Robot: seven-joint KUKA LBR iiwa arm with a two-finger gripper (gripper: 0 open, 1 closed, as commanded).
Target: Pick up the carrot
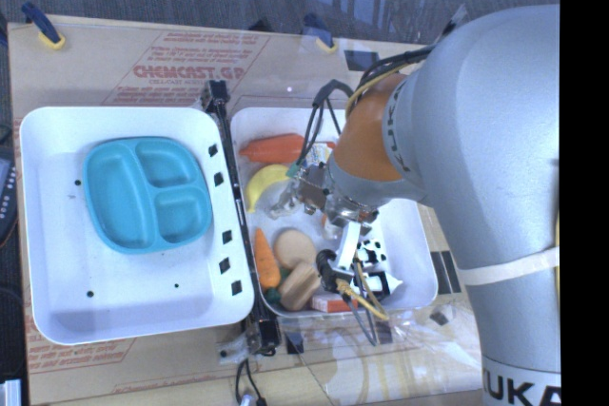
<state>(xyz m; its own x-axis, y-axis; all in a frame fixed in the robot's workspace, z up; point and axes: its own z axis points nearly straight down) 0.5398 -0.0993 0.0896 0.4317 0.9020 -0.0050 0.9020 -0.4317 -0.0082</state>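
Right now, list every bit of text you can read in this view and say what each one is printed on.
"CHEMCAST GP", in red, on the brown protective paper covering the bench behind the bins.
Smaller red lines above and below that name on the same paper: too small and blurred to read.
"KUKA", partly cut off at the bottom edge, on the arm.
Faint red print on the paper at the bench's lower left corner: unreadable.
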